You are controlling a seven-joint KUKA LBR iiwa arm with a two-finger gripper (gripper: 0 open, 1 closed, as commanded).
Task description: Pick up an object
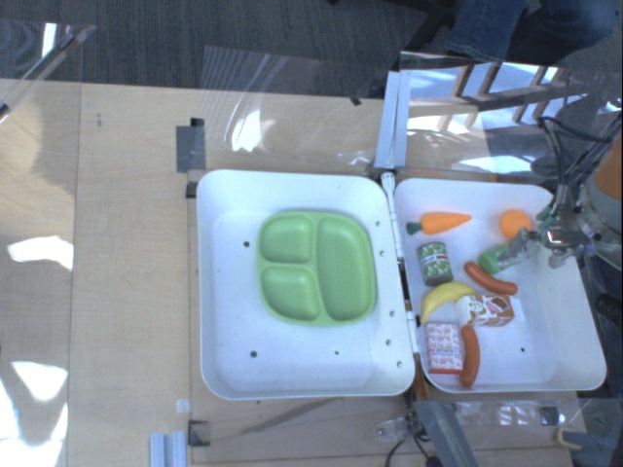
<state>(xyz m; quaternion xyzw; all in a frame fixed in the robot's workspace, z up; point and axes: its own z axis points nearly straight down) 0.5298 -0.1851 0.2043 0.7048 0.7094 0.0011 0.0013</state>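
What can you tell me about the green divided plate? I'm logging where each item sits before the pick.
The green three-compartment plastic plate lies flat, right side up, near the middle of the left shallow white bin. It is a pale matte green, a rounded square with raised dividers: two smaller sections on its left, one long section on its right. All three look bare. It rests on the bin floor alone, away from the walls.

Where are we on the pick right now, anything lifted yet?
Done: the gripper is down in the right bin, at its far right side. In hand: it sits against a small green item beside the orange; a grasp can't be confirmed. Left: closing on something and lifting it. The carrot, can, banana and sausages lie on the bin floor, and the green plate sits in the left bin.
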